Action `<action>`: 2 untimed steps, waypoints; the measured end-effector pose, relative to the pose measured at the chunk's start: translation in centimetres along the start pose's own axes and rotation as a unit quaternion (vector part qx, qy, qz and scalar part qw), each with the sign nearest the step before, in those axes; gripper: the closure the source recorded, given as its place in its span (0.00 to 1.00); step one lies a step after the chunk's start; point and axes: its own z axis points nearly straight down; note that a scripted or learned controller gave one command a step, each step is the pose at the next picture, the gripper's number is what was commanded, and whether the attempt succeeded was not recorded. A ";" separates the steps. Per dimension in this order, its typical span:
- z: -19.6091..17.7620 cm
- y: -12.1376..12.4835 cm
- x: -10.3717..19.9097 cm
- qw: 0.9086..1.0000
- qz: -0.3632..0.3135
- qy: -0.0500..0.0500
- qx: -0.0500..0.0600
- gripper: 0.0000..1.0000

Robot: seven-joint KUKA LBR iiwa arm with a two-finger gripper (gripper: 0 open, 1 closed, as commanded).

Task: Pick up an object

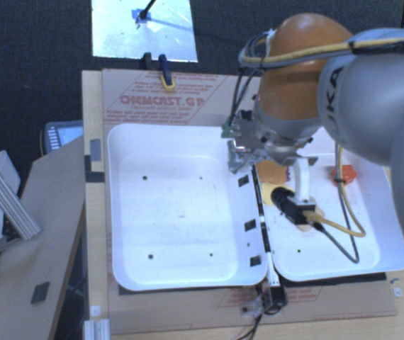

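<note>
Camera view, nearest edge first: a cardboard sheet pokes out from under the two bins. On it sit the left bin, its white floor marked by a few dark dots, and the right bin, the two touching along a shared middle rim. In the right bin a tan piece lies flat near the middle of the floor, partly covered by the robot's own hardware. Farther back a small orange object rests close to the bin's right side, well apart from the tan piece. A yellow-orange piece lies near the middle rim, largely hidden under the wrist. The gripper hangs low just above the middle rim at the far part of the bins, beside the yellow-orange piece; I cannot tell whether it is wide or narrow, and nothing is visibly held. Beyond the bins the cardboard carries red lettering, a black-and-yellow clamp grips its far edge, and a shiny sheet lies behind.
</note>
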 end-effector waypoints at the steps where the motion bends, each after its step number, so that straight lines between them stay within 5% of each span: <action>1: -15.6 -1.7 1.8 1.000 0.001 0.002 -0.011 1.00; 2: -14.8 1.4 8.0 1.000 0.001 0.000 -0.002 1.00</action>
